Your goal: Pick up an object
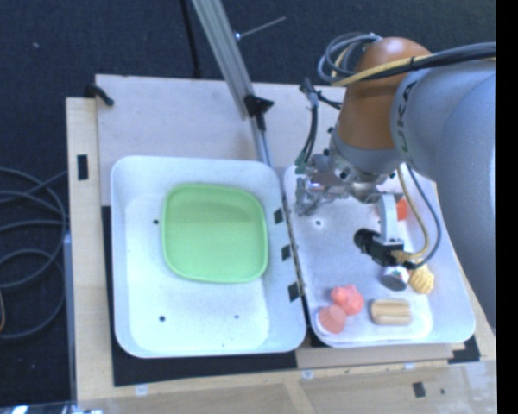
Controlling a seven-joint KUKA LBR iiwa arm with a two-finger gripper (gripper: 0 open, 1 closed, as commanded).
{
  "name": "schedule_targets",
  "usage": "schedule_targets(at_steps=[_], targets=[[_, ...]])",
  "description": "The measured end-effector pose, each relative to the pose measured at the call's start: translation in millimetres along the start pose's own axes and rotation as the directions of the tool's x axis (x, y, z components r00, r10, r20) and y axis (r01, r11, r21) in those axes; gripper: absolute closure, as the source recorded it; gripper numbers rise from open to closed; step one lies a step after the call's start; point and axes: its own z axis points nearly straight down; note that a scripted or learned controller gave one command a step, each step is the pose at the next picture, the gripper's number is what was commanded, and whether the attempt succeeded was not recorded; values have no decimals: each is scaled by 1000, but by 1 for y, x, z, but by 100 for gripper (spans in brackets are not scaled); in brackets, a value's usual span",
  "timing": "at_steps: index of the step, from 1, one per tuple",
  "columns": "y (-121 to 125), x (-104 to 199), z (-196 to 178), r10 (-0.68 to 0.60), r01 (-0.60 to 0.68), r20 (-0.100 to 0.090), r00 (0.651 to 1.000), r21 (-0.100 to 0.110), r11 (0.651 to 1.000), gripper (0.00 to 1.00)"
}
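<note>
My gripper (308, 198) hangs low over the far left corner of the right bin (449, 317), below the arm's orange band. Along the bin's near side lie a pink toy (348, 298), a red round piece (332, 319) and a tan bread roll (390, 311). Further right sit a yellow corn-like piece (422, 280) and a small grey object (392, 276). An orange piece (401, 209) peeks out beside the wrist. The gripper is well apart from all of these, over bare bin floor.
The left bin (134, 317) holds a green square plate (215, 232). A metal pole (229, 54) slants down to the ridge between the two bins. The arm's grey body covers the right bin's far right side.
</note>
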Motion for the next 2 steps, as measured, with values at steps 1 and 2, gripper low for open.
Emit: schedule_targets(at_steps=[1,2], targets=[[24,44,-20,0,0,0,1000,-1,1000,100],[43,92,-16,1,-1,0,1000,0,1000,100]])
